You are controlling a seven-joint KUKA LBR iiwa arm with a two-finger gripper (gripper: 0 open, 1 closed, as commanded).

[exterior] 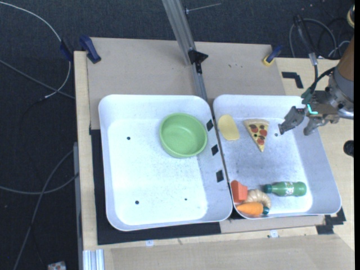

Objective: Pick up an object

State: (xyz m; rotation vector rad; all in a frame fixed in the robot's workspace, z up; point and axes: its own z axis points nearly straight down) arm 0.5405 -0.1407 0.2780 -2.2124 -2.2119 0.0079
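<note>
My gripper (299, 125) hangs open over the upper right part of the right bin (292, 153), with nothing between its two dark fingers. Left of it lies a pizza slice (257, 133) and further left a pale yellow oval piece (228, 127). Along the bin's near edge lie a green bottle (287, 189), an orange-red block (238, 191), a tan pastry-like piece (258, 196) and an orange carrot (251, 209). A green bowl (183, 134) stands in the left bin (146, 179).
A metal pole (179, 21) slants up from the back between the bins. Black clips (215, 149) sit along the divide. Blue and yellow clamps hold the board's far corners. Cables lie on the dark floor around the bench.
</note>
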